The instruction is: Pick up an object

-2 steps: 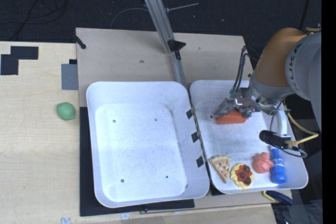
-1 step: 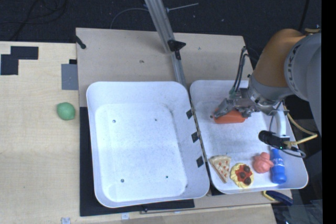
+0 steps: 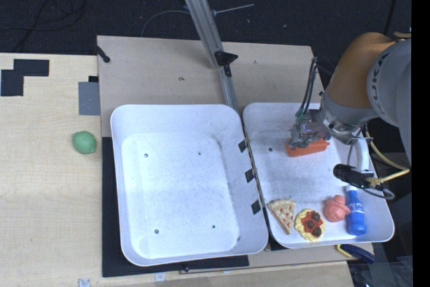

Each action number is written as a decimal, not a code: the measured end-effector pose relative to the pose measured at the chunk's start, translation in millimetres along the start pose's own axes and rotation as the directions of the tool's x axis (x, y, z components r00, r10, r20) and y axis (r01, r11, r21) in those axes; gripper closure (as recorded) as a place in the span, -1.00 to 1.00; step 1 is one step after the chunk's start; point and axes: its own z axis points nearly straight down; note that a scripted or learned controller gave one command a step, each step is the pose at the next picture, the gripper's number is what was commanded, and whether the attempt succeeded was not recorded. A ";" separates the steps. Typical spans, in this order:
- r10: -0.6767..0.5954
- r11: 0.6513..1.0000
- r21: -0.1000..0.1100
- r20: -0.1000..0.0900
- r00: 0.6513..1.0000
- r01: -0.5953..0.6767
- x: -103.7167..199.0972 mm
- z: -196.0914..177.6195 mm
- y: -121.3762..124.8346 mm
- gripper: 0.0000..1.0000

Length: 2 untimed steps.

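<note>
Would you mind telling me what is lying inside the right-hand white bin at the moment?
The right bin holds an orange block beneath the gripper, a pizza slice, a round red-and-yellow toy, a pink lump and a blue bottle. The arm hides the bin's far right corner.

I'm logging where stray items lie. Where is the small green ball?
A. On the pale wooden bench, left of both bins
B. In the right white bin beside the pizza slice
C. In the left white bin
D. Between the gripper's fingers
A: the small green ball rests on the pale wooden bench, left of the left white bin.
</note>
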 end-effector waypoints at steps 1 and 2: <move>-0.002 1.000 0.005 -0.001 1.000 0.002 5.8 -60.4 3.6 1.00; -0.001 1.000 0.007 -0.001 1.000 0.001 3.6 -102.4 2.8 1.00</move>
